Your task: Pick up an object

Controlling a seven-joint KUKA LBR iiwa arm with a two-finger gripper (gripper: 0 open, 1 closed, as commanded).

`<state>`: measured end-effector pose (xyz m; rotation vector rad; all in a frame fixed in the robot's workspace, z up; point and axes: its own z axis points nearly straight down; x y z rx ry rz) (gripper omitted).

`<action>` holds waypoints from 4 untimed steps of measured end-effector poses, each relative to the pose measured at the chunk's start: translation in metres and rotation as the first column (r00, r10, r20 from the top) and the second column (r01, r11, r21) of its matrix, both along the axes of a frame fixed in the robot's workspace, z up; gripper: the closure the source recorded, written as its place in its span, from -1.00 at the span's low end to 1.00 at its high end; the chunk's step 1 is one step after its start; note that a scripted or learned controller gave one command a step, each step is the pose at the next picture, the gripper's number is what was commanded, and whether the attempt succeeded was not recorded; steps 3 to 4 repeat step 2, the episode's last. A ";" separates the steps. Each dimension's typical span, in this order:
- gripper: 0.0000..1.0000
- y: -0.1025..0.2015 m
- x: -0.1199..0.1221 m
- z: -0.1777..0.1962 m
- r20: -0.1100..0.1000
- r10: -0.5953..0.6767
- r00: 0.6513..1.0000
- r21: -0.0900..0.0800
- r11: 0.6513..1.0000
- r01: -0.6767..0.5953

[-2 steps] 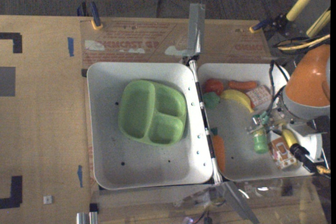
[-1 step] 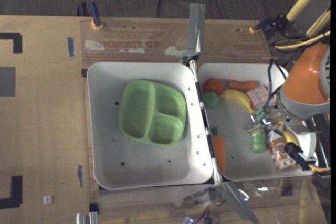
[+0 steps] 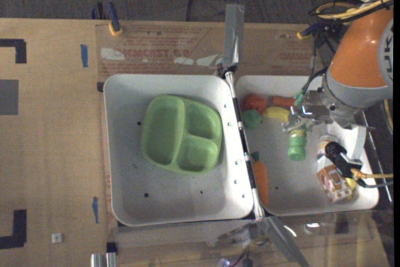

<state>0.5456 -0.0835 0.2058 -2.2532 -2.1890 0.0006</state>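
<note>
With the end effector (image 3: 300, 124) over the right bin (image 3: 281, 197), its grip state impossible to tell, the green bottle (image 3: 297, 146) just below seems the target: descend straight, centred over it, clear of the neighbouring yellow toy (image 3: 275, 113).

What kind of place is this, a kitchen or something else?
Probably a robot test bench, not a kitchen: a robot arm reaches over two white bins, and the plywood bench carries tape marks.
</note>
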 end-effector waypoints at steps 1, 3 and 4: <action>1.00 -0.077 0.037 -0.073 0.000 -0.123 0.992 -0.001 0.992 0.123; 1.00 -0.047 0.038 0.014 0.001 -0.153 0.988 -0.001 0.988 0.153; 1.00 -0.047 0.038 0.014 0.001 -0.153 0.988 -0.001 0.988 0.153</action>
